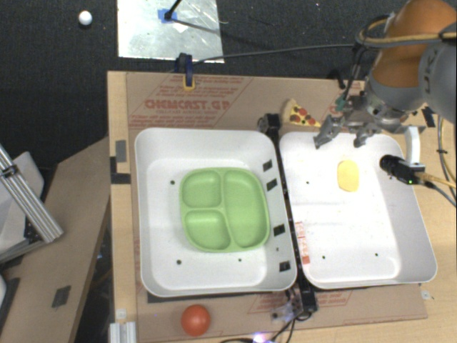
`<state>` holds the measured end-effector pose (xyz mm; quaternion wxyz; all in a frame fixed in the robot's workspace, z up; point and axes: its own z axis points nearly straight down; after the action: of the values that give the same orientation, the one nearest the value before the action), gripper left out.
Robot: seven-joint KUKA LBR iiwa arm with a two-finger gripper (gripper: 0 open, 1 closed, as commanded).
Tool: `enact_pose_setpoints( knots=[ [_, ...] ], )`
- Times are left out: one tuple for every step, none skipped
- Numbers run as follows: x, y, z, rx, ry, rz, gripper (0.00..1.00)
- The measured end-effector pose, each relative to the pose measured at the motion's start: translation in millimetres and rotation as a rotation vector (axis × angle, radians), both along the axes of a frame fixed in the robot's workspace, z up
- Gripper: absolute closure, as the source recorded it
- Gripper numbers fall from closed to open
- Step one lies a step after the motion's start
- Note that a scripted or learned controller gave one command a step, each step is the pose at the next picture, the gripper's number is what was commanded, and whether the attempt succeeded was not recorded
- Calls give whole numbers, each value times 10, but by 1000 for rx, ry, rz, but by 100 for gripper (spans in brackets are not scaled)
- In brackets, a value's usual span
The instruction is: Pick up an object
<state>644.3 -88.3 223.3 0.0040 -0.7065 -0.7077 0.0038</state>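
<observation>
Yellow oval piece [348, 176] lying flat on the floor of the right bin [400, 263], in the far half, apart from every wall. Material and exact kind not determinable.

Gripper [341, 137] positioned just beyond the piece, above the far edge of the same bin, not touching it. Fingers [323, 138] spread wide and pointing downward, with nothing between them. Grey arm with orange band [421, 20] reaching in from the right.

Left bin [153, 263] set side by side with the right bin, touching along the shared wall. Green three-compartment plate [223, 209] resting upright near the middle of the left bin, apart from its walls.

Cardboard sheet [207, 98] with red print lying on the counter [78, 191] beneath both bins. Toy pizza slice [301, 114] on the cardboard beyond the bins, near their seam and just left of the gripper. Blue clamp [186, 68] at the far edge of the cardboard. Crinkled foil sheet [170, 20] beyond it, on a dark surface. Small white ball [86, 18] well left of the foil. Orange-red ball [195, 319] at the near edge, in front of the left bin.
</observation>
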Motion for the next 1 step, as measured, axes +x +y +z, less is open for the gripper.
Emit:
enact_pose_setpoints(
  knots=[
    [24,1,83,-1,-13,2,0]
  ],
)
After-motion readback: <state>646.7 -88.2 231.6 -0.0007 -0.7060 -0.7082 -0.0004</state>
